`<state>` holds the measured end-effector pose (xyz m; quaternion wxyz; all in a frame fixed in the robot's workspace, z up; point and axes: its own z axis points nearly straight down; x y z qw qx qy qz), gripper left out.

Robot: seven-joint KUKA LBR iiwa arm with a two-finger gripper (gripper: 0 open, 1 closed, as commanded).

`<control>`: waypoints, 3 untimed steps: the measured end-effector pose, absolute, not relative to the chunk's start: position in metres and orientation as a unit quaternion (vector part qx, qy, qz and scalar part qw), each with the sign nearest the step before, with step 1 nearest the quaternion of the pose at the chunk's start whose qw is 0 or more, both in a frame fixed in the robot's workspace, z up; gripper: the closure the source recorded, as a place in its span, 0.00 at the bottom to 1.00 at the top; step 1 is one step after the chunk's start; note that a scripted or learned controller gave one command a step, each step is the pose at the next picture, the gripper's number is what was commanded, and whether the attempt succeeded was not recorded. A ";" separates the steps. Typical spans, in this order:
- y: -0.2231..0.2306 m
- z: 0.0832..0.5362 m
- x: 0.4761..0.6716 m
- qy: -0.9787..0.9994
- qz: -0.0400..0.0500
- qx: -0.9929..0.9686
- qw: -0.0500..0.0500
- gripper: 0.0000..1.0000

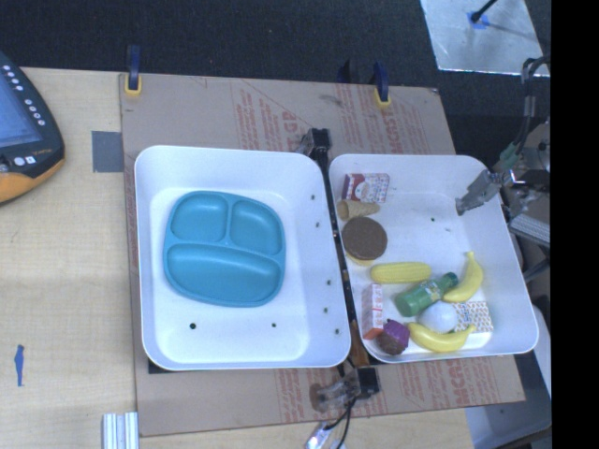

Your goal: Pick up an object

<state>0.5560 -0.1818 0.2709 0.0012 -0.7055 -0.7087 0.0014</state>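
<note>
The gripper (471, 198) hangs at the right bin's (426, 171) far edge; I cannot tell how it is set. It should drop straight over the green bottle (424, 295) among the bananas (465, 280) and squeeze gently.

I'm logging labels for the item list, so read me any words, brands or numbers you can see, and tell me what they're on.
None can be read.
Cardboard sheet: red print, too blurred.
Small red-and-white packet: print too small.
Handheld device: buttons and screen unreadable.
Packet beside the green bottle: print too small.

Divided plate (225, 249) in the left bin (150, 251); food items (mostly front) in the right bin (440, 171).
</note>
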 end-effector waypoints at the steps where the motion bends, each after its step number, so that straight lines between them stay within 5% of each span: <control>1: -0.139 0.088 0.489 -0.709 0.005 -0.705 0.008 0.00; 2: -0.142 0.106 0.494 -0.710 0.002 -0.704 0.002 1.00; 3: -0.070 0.197 0.520 -0.711 -0.003 -0.703 -0.001 1.00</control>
